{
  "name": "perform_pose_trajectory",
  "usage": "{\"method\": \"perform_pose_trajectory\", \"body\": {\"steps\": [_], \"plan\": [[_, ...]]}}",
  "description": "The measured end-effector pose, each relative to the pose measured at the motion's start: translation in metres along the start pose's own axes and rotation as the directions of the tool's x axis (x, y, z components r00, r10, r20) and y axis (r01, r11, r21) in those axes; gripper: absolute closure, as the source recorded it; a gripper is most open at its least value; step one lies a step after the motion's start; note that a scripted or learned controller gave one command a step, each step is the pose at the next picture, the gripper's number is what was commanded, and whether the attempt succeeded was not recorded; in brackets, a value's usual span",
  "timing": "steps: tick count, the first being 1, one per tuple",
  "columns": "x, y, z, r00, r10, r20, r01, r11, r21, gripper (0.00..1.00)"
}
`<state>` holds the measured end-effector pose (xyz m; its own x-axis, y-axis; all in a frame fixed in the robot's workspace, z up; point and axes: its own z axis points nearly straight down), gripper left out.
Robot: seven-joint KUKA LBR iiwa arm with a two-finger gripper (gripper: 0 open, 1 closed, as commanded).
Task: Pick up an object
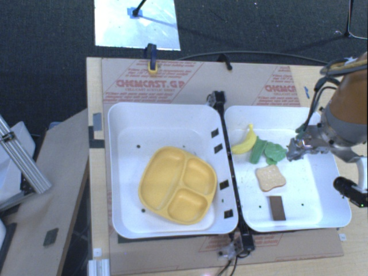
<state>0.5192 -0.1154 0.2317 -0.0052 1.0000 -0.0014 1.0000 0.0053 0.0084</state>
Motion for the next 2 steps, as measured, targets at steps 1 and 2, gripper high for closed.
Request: {"method": "perform_pose_trajectory", "body": {"steps": [1,2], "plan": [[0.0,0.002,-0.042,1.0,0.001,0.0,-0.001,1.0,0.003,1.0],[0.056,0.006,-0.025,1.0,-0.004,-0.003,0.005,1.0,0.006,1.0]]}}
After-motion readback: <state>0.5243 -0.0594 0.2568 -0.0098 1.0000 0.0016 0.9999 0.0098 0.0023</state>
